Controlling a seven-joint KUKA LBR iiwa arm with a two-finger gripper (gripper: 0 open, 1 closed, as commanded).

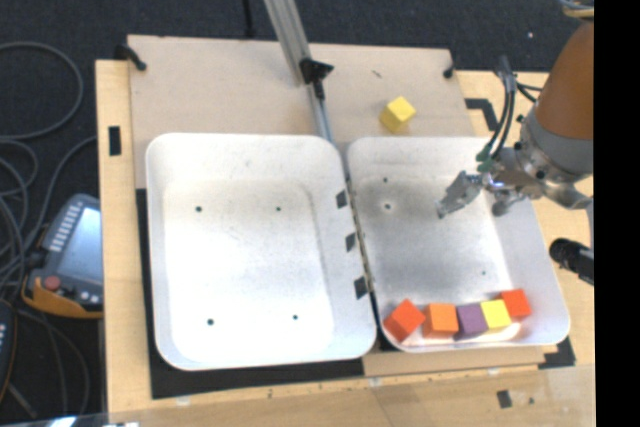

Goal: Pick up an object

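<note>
The gripper point(478, 195) hangs with jaws released, nothing between them, well apart from the blocks point(460, 317) lining the right bin's point(420, 245) near edge.

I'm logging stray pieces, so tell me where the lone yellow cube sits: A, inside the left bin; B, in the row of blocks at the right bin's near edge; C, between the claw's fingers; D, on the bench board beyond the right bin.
D: the yellow cube lies on the tan board outside the right bin, past its far rim.
</note>
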